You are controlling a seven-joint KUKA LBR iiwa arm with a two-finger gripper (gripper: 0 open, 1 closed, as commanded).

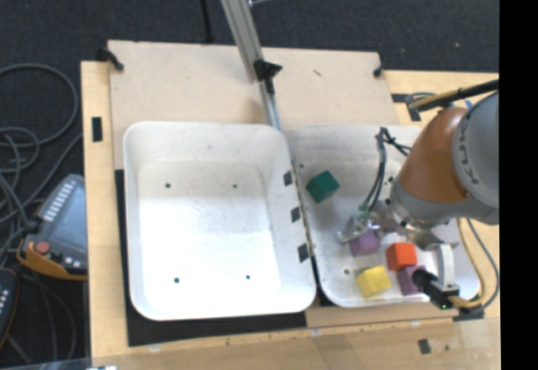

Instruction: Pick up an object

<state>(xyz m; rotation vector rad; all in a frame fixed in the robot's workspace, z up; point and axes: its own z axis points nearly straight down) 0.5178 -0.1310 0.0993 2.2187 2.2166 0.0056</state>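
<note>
Right bin [336,150], near edge: yellow block [373,280], with a purple block [408,279] just beside it, partly hidden by arm hardware. Orange block [401,255] just behind those. Hand [363,231] sits low at a second purple block [365,243]; whether its grip is spread or pressed together, cannot tell. Green block [322,186] farther back, apart from the rest. Left bin [210,141] alongside. Arm [445,166] enters from the right over the tabletop [210,82].

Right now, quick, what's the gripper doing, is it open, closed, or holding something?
Gripper: down in the right bin over the purple block; open or closed cannot be told, and no grasp is visible.
</note>
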